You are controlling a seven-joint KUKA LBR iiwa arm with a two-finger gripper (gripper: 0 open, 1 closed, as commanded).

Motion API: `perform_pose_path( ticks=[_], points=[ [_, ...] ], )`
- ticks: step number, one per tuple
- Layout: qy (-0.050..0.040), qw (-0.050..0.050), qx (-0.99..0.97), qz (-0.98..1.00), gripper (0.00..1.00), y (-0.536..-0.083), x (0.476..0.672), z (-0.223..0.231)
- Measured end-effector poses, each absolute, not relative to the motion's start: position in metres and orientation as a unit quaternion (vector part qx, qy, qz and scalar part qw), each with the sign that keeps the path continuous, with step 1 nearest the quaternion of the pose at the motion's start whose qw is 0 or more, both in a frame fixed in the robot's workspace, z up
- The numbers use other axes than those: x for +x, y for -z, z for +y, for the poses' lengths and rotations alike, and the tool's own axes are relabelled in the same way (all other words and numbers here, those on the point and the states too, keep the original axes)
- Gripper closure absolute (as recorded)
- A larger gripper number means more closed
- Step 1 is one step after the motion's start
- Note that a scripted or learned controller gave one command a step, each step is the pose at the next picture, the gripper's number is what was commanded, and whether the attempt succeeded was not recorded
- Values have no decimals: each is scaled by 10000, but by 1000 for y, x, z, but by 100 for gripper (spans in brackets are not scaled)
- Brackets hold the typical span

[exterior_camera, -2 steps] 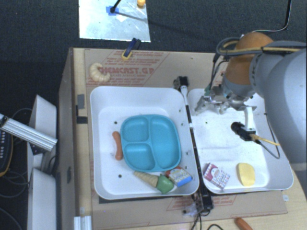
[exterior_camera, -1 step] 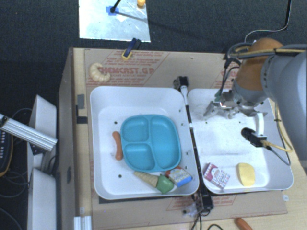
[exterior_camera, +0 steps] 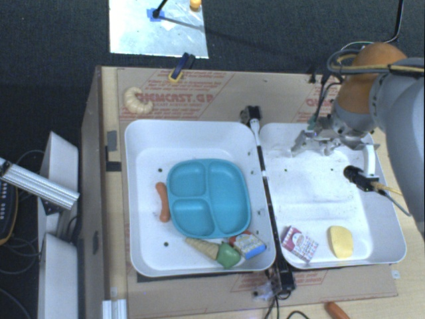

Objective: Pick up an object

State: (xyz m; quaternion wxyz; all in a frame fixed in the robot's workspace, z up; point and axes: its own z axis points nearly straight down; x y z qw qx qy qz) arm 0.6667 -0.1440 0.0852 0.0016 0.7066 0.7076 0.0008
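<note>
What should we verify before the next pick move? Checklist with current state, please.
1. Over a target: not ok; the gripper sits above bare floor at the far end of the right bin.
2. The yellow block lies alone: ok.
3. The red-and-white packet is clear of walls: not ok; it lies near that bin's left wall.
4. Packet and block apart: ok.
5. Items in the left bin separable: not ok; the cone, green piece and small box bunch against the blue plate.
6. The orange sausage is clear of the plate: cannot tell.
</note>
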Motion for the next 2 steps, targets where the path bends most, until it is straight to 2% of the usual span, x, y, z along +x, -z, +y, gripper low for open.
perform_pose_path(
  ticks=[1, 2],
  points=[
    [-17, 32, 7056, 7086, 100, -97, 668, -144],
    [-18, 13, 7054, 7088, 100, -127, 670, -100]
  ],
)
